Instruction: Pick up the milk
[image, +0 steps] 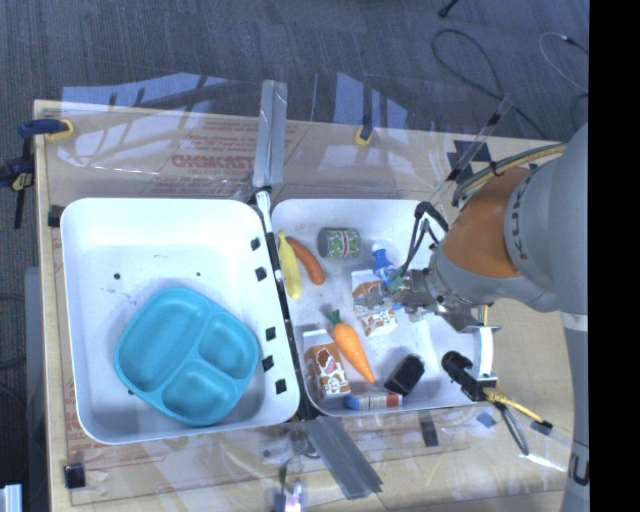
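Note:
The milk (327, 369) is a small brown and white carton lying in the right bin (440, 405) near its front left corner, next to a carrot (351, 347). My gripper (403, 288) hangs over the middle of the right bin, above and to the right of the carton and clearly apart from it. It is close to a blue item (382, 262) and two small printed packets (377, 319). Nothing shows between its tips.
A banana (290, 268), an orange-red pepper (307, 260) and a green can (340, 242) lie at the right bin's back. A black block (405, 375) and a marker (372, 402) lie at its front. The left bin (90, 230) holds a blue divided plate (188, 352).

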